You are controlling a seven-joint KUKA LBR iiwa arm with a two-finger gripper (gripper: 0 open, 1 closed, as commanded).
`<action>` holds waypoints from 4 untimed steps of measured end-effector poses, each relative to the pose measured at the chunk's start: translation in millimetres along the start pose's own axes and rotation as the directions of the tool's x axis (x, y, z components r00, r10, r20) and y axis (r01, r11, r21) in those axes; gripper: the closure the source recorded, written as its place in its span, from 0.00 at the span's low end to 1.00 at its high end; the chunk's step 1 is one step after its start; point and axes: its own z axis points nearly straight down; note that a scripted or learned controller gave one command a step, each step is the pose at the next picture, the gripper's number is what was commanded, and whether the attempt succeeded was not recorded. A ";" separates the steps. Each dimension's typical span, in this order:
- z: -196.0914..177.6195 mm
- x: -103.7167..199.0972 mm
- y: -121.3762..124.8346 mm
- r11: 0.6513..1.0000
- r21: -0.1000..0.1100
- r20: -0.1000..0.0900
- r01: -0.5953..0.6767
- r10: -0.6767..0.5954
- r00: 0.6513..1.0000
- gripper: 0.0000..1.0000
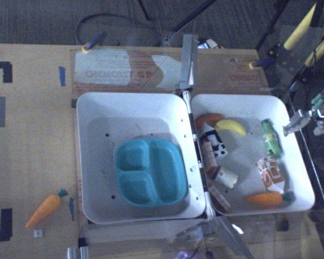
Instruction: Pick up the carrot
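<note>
An orange carrot [264, 199] with a green top lies along the front wall of the right bin [299, 161], its green end toward the right corner. A second carrot [43, 210] rests on the wooden bench, outside the bins at the front left. My gripper [299, 122] hovers at the right bin's right rim, behind the bin carrot and well apart from it; it is small and dim against the dark background.
The right bin also holds a banana [230, 127], a green bottle [270, 138], an orange-and-white packet [270, 173], a brown sausage [208, 118], a small carton [213, 144] and a white cylinder [227, 177]. A teal divided plate [150, 171] sits in the left bin [97, 123].
</note>
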 end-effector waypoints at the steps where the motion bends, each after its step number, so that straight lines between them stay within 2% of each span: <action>1: 122.2 -17.1 -25.4 0.994 0.001 -0.001 0.108 -0.108 0.994 0.00; 2: 141.6 -17.6 -24.5 0.991 -0.035 0.016 0.129 -0.128 0.992 0.00; 3: 146.3 -22.1 -34.7 0.951 -0.037 0.030 0.305 -0.304 0.952 0.00; 4: 142.4 -21.9 -38.6 0.912 -0.024 0.029 0.409 -0.408 0.912 0.00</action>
